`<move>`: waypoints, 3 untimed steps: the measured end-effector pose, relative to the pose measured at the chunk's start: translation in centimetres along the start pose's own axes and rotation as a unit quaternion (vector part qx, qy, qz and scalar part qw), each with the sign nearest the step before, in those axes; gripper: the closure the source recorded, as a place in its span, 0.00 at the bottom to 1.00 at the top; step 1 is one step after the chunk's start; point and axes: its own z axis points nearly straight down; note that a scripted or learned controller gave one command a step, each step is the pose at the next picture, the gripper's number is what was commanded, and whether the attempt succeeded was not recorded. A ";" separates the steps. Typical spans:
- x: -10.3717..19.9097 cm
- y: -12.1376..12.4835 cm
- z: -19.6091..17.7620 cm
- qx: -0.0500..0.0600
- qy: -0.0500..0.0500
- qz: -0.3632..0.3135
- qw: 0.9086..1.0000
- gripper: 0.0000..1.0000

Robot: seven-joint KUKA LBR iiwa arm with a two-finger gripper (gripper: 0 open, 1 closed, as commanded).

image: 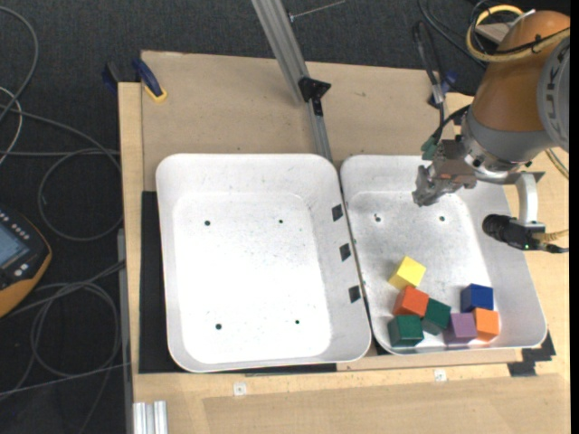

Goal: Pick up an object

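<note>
Several small coloured blocks lie in the near part of the right bin (pixel 507 269): a yellow block (pixel 409 272), a red-orange block (pixel 413 301), two green blocks (pixel 406 330), a purple block (pixel 462 326), a blue block (pixel 477 297) and an orange block (pixel 487 323). My gripper (pixel 431 191) hangs over the far part of that bin, well behind the blocks and apart from them. Nothing shows between its fingers.
The left bin (pixel 181 197) stands beside the right one, with black clips (pixel 344 251) along the shared edge. A slanted metal pole (pixel 288 52) rises behind the bins. Cables lie on the floor at the left.
</note>
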 end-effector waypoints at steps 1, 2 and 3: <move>0.2 0.2 -6.5 -0.001 0.000 0.000 1.000 1.00; 5.2 -1.1 -5.9 0.005 0.002 -0.002 1.000 1.00; 11.1 -2.1 -5.6 0.005 0.002 -0.003 1.000 1.00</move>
